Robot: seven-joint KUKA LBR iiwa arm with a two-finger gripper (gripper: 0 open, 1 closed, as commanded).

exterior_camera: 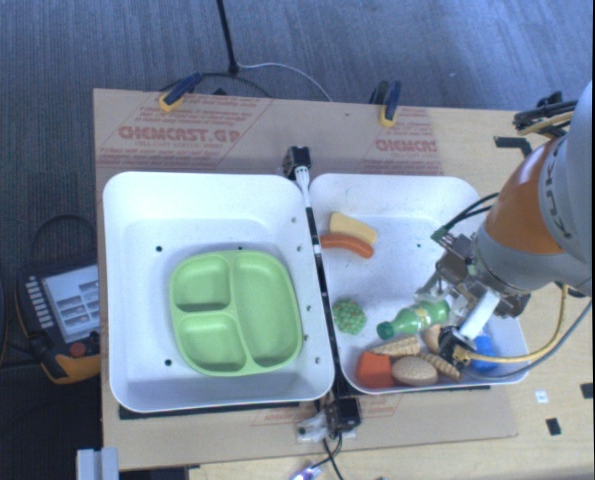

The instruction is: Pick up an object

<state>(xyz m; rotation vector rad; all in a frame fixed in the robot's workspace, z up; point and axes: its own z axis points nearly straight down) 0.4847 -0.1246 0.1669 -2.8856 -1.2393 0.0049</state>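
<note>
The pincer [455, 340] hangs low in the right bin [397, 193] (its grip state I cannot tell), touching the green bottle [414, 320], which lies at its ten o'clock, long axis running eight-to-two.

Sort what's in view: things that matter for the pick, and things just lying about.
For the pick: pincer; right bin holding green bottle, green ball, hot dog, cone, red block, tan oval, blue piece.

Lying about: left bin, green tray, clamps, pendant.
</note>
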